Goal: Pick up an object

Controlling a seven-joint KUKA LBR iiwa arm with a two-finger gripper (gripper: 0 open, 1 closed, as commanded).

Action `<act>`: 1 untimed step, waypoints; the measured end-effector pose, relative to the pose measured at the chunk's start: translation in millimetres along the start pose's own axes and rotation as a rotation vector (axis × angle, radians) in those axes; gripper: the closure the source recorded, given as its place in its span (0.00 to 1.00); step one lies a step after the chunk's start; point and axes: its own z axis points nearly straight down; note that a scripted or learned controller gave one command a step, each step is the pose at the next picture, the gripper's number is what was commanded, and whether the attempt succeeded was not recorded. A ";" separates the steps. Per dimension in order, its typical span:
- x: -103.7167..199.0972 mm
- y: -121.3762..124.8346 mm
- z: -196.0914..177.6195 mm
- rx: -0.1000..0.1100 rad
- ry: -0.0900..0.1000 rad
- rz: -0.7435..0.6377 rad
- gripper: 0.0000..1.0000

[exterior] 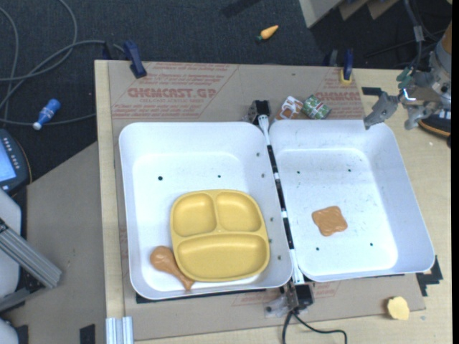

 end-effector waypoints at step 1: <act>1.5 -66.2 74.6 0.010 0.004 0.002 0.00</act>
